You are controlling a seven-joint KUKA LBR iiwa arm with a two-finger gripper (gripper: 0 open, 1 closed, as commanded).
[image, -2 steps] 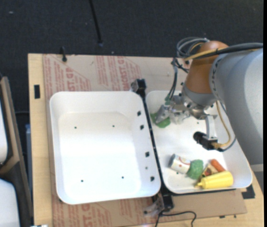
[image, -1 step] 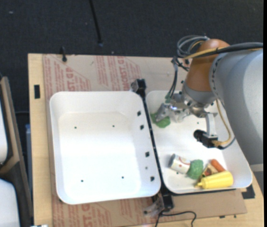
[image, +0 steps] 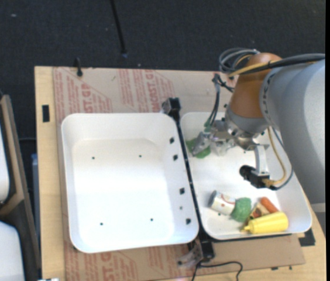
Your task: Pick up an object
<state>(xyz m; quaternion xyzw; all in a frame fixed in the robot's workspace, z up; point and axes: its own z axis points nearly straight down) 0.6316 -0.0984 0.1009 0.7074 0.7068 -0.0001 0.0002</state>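
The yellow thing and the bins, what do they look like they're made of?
Yellow thing: probably smooth moulded plastic, judging by its even bright colour and soft sheen. Left bin and right bin: likely thin glossy white plastic, with rounded corners and light glare.

Two shallow white plastic bins point(image: 124, 127); the right one has a yellow plastic bottle point(image: 267, 223), a green lump point(image: 241, 208), an orange piece point(image: 268, 204). Red-printed cardboard point(image: 112, 89) underneath.

Fixed overhead camera, slanted down, both bins point(image: 71, 133)
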